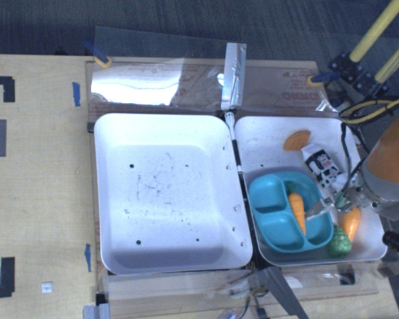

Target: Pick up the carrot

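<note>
An orange carrot (297, 213) lies lengthwise in the blue divided plate (272, 228), in the near half of the right bin (266, 135). A second orange piece with a green leafy end (349, 226) lies just right of the plate, by the bin's right wall. My gripper (327, 203) hangs low over the plate's right rim. It sits between the two orange pieces, and its tip reaches toward the carrot in the plate. The grey arm with its orange band (391, 157) comes in from the right and hides part of the bin's right side.
A flat orange snack-like piece (297, 139) and a white packet with black print (321, 163) lie at the back of the right bin. The left bin (163, 185) is to the left. Black cables (369, 108) and yellow rods (379, 25) are at the back right.
</note>
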Controlling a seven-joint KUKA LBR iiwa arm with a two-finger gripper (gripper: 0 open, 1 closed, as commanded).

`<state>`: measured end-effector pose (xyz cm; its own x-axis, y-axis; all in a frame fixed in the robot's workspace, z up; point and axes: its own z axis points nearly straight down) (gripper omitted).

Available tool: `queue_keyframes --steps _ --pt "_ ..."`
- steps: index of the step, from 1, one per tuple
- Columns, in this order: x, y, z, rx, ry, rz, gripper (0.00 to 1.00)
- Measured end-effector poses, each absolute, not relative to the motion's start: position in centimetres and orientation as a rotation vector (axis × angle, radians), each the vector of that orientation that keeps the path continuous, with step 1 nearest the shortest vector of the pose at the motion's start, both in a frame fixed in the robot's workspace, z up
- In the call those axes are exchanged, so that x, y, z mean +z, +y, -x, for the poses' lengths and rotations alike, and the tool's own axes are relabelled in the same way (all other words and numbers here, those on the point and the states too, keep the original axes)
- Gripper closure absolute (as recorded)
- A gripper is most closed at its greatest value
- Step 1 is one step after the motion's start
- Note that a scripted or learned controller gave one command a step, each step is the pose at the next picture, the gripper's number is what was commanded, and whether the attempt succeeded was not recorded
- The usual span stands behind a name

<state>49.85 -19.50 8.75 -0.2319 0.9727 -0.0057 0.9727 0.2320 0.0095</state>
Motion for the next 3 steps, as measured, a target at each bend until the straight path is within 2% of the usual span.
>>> queue_keyframes --steps 1,2,3 --pt "12.0 -10.4 -56.6 -0.002 2.093 -2.341 0.00" --pt "17.2 -16.5 -61.5 -0.003 2.285 -2.153 0.00" --pt "11.6 -17.9 -59.2 0.019 2.267 -2.137 0.00"
